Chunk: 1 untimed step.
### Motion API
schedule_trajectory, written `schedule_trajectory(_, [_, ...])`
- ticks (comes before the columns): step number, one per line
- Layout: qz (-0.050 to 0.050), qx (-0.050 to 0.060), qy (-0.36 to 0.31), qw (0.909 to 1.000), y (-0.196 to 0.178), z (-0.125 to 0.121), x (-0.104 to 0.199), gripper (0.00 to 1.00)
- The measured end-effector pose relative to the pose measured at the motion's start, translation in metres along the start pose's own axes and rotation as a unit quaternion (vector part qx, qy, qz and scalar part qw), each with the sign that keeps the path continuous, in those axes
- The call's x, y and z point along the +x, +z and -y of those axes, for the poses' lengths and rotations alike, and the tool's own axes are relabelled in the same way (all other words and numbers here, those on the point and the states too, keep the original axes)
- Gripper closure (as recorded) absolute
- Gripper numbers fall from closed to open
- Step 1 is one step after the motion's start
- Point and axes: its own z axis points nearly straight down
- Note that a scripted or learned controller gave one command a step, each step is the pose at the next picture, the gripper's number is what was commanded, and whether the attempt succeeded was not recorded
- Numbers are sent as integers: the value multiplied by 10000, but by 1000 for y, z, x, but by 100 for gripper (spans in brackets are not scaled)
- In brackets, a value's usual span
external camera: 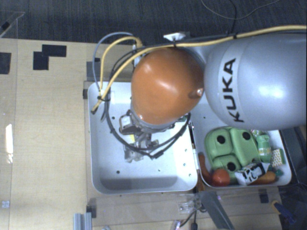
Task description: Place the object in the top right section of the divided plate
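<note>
- Two white bins sat on the surface (43, 143).
- End effector (136, 145) hung over the left bin (103, 176); finger state unclear.
- Green divided plate (230, 150) lay in the right bin (283, 176), lower right of frame, beside a red object (220, 177).

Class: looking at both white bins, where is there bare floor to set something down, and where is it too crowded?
The left bin has bare floor along its near wall and left wall, bordered by the pincer and its cables. The right bin is crowded: green divided plate, red ball, black-and-white item, bottle.
</note>
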Motion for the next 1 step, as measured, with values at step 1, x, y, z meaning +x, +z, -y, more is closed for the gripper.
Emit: schedule_trajectory(1, [-1,1,1250,9922,49,-2,18,100])
